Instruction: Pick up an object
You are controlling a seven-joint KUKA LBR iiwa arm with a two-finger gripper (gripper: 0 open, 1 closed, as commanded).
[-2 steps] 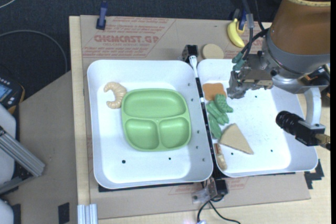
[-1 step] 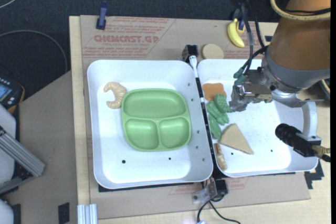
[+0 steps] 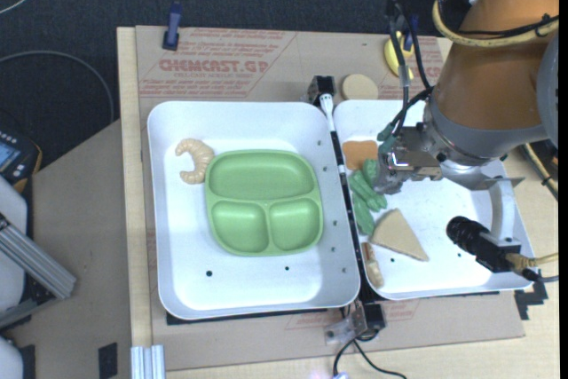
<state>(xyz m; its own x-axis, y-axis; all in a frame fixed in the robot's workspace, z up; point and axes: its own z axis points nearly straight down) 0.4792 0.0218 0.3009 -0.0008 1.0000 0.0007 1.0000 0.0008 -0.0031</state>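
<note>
Your arm (image 3: 497,67) reaches in from the right, and the gripper (image 3: 387,180) hangs low over the right bin (image 3: 461,280), at that bin's left side close to the wall between the two bins. Right under it lies the green piece (image 3: 366,193), a leafy-looking thing stretched along that wall. The gripper looks to be on it or just above it; from this angle you can't tell which. You can't tell either whether the gripper is apart or together, because the wrist covers its tip, and nothing is seen clamped in it.

Just behind the green piece, touching its far end, sits the orange piece (image 3: 358,153). On the near side you've got the tan wedge (image 3: 399,237), lying flat, its point toward the gripper, just beside the green piece. A small brown bit (image 3: 372,267) lies against the near left wall of that bin.

Over in the left bin (image 3: 177,280), the green plate (image 3: 264,201) sits in the middle, three compartments, right way up. The croissant (image 3: 194,160) is tucked against its far left corner, touching the rim.
</note>
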